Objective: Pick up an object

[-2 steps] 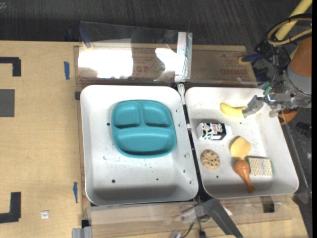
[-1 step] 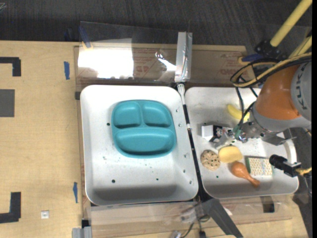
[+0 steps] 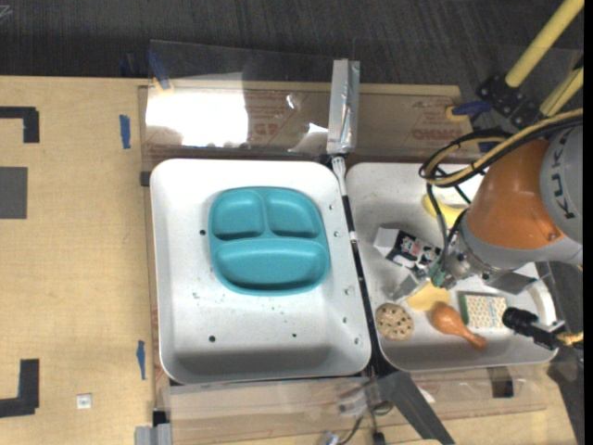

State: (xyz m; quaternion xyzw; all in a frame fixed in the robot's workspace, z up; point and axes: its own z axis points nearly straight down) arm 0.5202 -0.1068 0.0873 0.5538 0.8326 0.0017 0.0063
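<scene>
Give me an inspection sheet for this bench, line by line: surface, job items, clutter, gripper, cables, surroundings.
Surface: two white bins side by side, left bin and right bin, on a tan bench.
Job's things: right bin holds a cookie, an orange drumstick-shaped toy, a yellow piece, a small printed card and a black-and-white item.
Clutter: a teal divided plate lies in the left bin.
Grippers: gripper is low over the right bin near the yellow piece; jaws too obscured to judge.
Cables: yellow and black cables loop above the arm.
Surroundings: clear plastic sheet behind the bins; blue tape marks on the bench.
</scene>
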